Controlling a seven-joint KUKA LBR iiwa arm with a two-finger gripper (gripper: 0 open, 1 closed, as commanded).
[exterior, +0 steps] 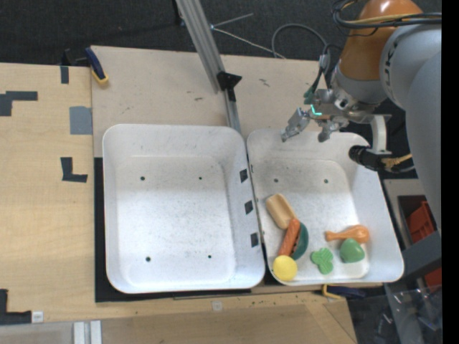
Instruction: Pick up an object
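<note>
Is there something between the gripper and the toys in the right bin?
Nothing visible. The gripper hangs over the far rim of the right bin; bare bin floor lies between it and the nearest toy, the tan bread roll.

**Arm poised high, fingers spread**

The grey arm comes in from about three o'clock, its bulky upper link filling the right side, and bends up toward one o'clock where the orange band point(378, 31) wraps the wrist. From there the wrist turns toward nine o'clock — ending in the gripper point(310, 130), which sits at roughly one o'clock in the scene. Its two fingers point(293, 129) point down and are parted, nothing between them. A small green light glows on the gripper body.
</note>
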